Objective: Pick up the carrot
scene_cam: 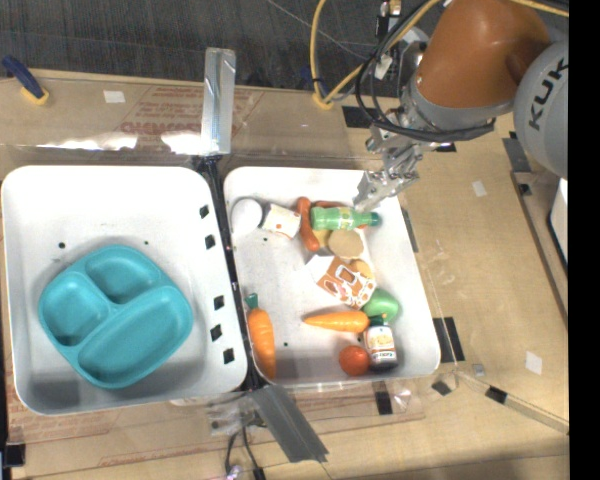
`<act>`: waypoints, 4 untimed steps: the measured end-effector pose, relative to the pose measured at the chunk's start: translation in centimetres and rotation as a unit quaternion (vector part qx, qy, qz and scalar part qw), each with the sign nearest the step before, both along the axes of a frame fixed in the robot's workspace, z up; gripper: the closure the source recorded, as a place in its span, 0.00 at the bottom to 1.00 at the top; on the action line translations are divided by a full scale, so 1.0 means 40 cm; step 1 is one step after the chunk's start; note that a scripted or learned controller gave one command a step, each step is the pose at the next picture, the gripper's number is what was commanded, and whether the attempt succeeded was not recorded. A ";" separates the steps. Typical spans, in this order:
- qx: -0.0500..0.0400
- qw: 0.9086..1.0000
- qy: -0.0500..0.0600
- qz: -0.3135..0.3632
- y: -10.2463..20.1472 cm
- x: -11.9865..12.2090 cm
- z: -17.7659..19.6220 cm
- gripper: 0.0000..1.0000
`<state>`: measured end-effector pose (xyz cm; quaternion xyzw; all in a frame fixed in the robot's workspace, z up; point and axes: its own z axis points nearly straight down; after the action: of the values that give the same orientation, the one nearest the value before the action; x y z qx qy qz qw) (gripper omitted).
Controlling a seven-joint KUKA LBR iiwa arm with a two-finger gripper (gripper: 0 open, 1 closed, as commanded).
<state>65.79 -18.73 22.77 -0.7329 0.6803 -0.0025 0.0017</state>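
Grey arm with orange band (yellow cable looped behind).

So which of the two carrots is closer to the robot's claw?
The carrot lying flat mid-bin, beside the green toy, is closer to the gripper. The other carrot rests along the bin's left wall.

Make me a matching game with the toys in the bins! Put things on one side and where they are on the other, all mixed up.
Things:
1. teal plate
2. carrot
3. tomato
4. tool

Places:
A. near the front edge of the right bin, beside a small bottle
B. over the far side of the right bin, by the green bottle
C. in the left bin
D. lying flat in the right bin, just behind the tomato

Pairs: 1-C, 2-D, 3-A, 4-B
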 end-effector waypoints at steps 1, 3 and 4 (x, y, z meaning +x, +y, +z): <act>0.001 0.988 0.002 0.155 -0.007 -0.001 0.021 1.00; 0.002 0.971 0.006 0.238 0.012 -0.009 -0.105 1.00; 0.001 0.971 0.002 0.240 0.136 -0.001 -0.042 1.00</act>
<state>65.76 -13.30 21.10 -0.8749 0.4842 0.0003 0.0011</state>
